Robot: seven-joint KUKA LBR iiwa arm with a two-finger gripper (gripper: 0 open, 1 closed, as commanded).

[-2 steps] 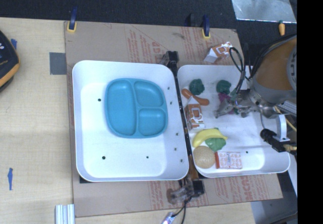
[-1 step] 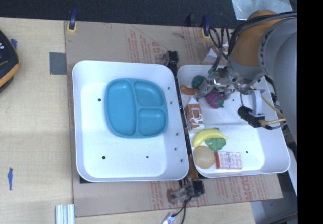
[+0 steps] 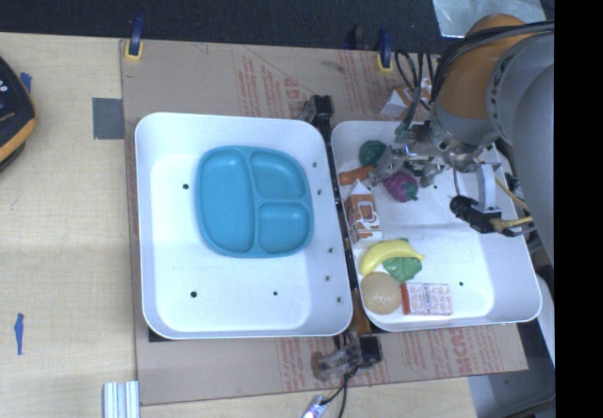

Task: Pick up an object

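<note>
The arm reaches into the right bin (image 3: 499,294) from the right, and my gripper (image 3: 407,162) hangs over its back left part. A purple object (image 3: 402,186) lies directly under the gripper, touching it or very close to it. A dark green object (image 3: 372,152) sits just left of the gripper, near the bin's back left corner. Toward the front lie an orange and white box (image 3: 364,215), a yellow banana (image 3: 384,253), a green leafy piece (image 3: 404,268), a tan round item (image 3: 381,294) and a red and white packet (image 3: 429,298).
The left bin (image 3: 165,218) holds a blue divided plate (image 3: 252,200). The two bins meet at a shared wall (image 3: 336,218). Black cable loops (image 3: 480,214) hang off the wrist over the right bin. Clamps and cables sit along the brown board's back edge (image 3: 384,40).
</note>
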